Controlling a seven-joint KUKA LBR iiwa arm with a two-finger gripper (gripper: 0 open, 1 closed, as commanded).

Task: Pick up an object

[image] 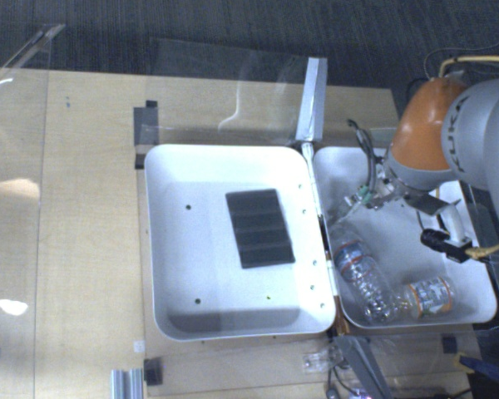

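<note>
Wooden bench (75, 223), grey arm (474, 131) bent over right bin (482, 302), gripper (368, 196) lowered

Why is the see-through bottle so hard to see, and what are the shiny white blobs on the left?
Camera view: the clear bottle blends into the white right bin; the blobs are light glare on a clear sheet over the bench; the left bin has a soft shadow along its near wall.

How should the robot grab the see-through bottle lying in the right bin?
Probably by its middle, coming straight down from above. The bottle lies flat on its side in the right bin, slanting toward the near edge, so fingers should close across its width. A small can lies close to its lower end; the middle is freer.
</note>
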